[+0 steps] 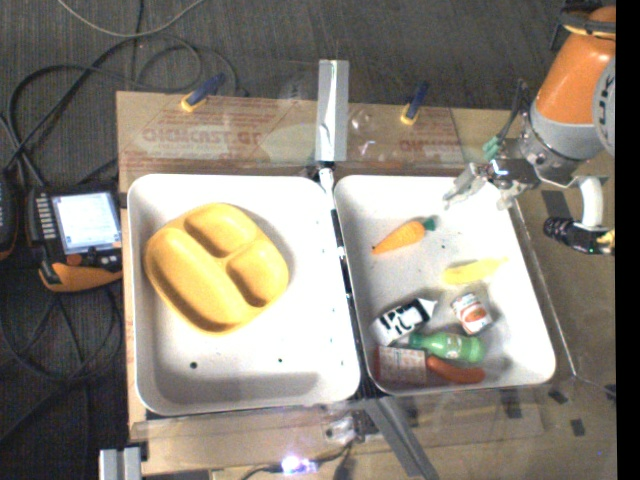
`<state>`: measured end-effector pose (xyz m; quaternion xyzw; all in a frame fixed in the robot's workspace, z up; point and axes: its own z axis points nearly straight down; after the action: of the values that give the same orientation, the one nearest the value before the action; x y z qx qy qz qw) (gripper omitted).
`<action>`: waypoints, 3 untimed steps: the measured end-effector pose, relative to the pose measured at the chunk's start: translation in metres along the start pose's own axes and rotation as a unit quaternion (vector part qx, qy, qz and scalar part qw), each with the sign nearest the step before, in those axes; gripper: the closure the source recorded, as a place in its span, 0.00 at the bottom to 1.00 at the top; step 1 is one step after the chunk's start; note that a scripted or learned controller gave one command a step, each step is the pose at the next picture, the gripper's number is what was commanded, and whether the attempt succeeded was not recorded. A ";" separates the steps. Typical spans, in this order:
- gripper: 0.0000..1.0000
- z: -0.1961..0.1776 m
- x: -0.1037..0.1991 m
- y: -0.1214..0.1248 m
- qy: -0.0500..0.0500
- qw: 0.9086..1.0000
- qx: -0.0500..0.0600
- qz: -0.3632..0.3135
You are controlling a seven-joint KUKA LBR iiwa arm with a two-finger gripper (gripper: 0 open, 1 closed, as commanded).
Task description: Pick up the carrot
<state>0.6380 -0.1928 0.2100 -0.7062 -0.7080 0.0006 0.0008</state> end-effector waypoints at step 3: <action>1.00 0.100 0.058 0.013 -0.002 0.999 0.001 -0.032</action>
<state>0.6509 -0.1347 0.1102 -0.6834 -0.7301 0.0032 0.0001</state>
